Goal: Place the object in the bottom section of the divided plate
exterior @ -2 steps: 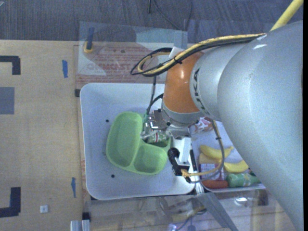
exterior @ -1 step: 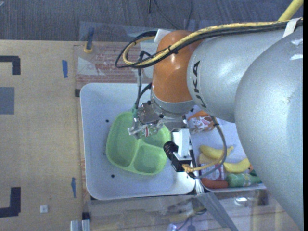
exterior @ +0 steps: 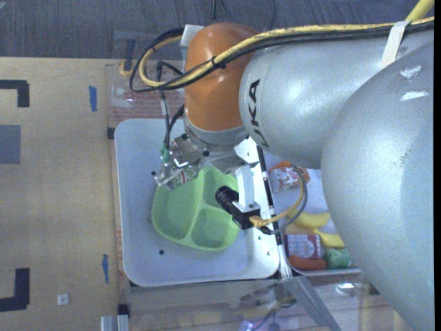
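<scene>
Nearest me, in the right bin and crowded against its near edge, lie a small green piece and a red one, with a red-and-white packet just behind them. A banana is next beyond, and a second printed packet lies farther back, partly under my arm. I take the object I am to move to be one of these, though I cannot tell which. I judge all of them to be light toy food. The banana looks stiff, smooth and a little slippery, so I would close across its thick middle, square to its curve. Its long axis runs roughly along the bin's near edge, and one tip points toward the left bin.

In that left bin the green divided plate sits toward the near right corner, flat and upright. Its large section lies on the far side and two smaller ones on the near side. It looks like thin, rigid plastic that could skid if nudged. The sections I can see hold nothing.

My jaws hang at the plate's far rim, just touching it or just above it. I cannot tell whether they are parted or closed, or whether anything sits between them.

Beyond the bin's far edge a brick-patterned sheet lies on the tabletop.
</scene>
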Action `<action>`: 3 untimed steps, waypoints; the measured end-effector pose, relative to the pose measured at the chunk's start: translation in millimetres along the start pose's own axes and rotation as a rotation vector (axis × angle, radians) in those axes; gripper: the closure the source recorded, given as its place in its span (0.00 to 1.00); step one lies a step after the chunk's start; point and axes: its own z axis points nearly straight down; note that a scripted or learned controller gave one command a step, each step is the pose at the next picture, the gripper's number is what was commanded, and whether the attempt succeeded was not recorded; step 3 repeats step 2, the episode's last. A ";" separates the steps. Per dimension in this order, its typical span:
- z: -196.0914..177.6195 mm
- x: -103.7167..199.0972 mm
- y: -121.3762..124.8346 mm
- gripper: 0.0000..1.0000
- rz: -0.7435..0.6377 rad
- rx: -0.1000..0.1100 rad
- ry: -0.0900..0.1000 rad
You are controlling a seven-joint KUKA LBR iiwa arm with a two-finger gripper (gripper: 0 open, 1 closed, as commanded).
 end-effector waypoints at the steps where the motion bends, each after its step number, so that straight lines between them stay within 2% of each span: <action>1: 0.0 0.5 0.0 0.00 -0.001 0.000 0.000; 2: -21.4 -2.6 -9.9 0.00 -0.134 -0.001 0.000; 3: -21.4 -2.6 -9.9 0.00 -0.134 -0.001 0.000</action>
